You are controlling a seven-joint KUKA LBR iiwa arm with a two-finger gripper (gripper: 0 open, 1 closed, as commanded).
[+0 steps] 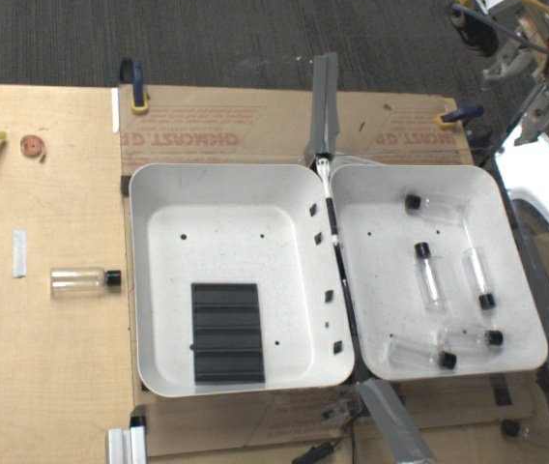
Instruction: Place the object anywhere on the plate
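- The plate (226,333) is a dark ribbed rectangle lying flat on the floor of the left bin (158,191), toward its near edge.
- The objects to move are clear vials with black caps, all in the right bin (487,187), so none is on the plate yet.
- One vial (427,276) lies mid-bin with its long axis running roughly away from the camera and its cap at the far end.
- A second vial (476,271) lies just beside the first and nearly parallel to it, with its cap at the near end.
- A third vial (429,205) lies near the bin's far wall. Two more (468,337) (412,355) lie crosswise near the front wall.
- The arm (521,27) sits at the upper right, beyond the right bin's far corner and well apart from every vial.
- The gripper (537,104) is tangled visually with cables and brackets, and I cannot tell whether it is released or clenched. Nothing shows as grasped.
- Judged from this, the grasp has not begun. The vials lie down and to the left of the arm, and the plate lies further left still, across the divider (335,259) between the bins.
- The two mid-bin vials look easiest to take, with a grip closing across their short width.
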